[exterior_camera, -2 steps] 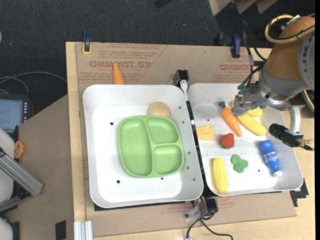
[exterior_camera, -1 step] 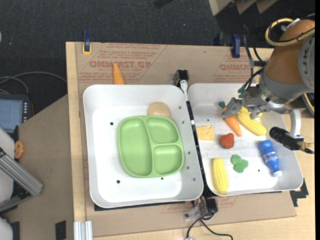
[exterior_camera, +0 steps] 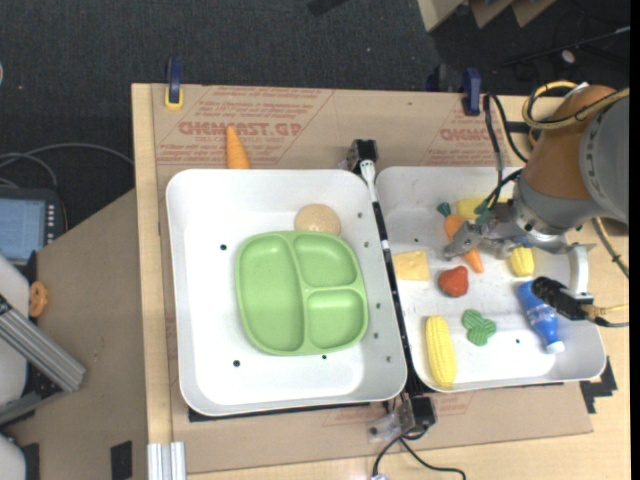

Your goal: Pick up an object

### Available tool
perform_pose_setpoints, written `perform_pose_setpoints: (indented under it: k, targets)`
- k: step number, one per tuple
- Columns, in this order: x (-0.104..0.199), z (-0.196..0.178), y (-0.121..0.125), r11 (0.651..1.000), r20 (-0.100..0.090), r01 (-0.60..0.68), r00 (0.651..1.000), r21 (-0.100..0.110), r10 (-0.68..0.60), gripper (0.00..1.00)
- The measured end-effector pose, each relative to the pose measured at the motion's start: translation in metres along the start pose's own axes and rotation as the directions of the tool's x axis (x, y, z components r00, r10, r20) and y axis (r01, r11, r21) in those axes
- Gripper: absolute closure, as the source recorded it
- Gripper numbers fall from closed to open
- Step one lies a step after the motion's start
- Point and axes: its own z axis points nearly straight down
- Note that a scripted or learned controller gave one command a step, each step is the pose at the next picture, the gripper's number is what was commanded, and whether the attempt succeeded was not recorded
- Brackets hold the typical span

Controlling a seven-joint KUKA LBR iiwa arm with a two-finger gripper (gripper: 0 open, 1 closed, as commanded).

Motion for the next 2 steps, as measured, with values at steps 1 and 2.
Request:
perform_pose_setpoints:
  k: [1, 2]
  targets:
    - [0.0224, -0.0026, 0.0660, 1.000, 0.002, -0.002, 1.000, 0.027, 0.002, 0.00]
    - [0.0211, -0.0111, 0.0637, 1.000, 0.003, -0.002, 1.000, 0.026, 0.002, 1.00]
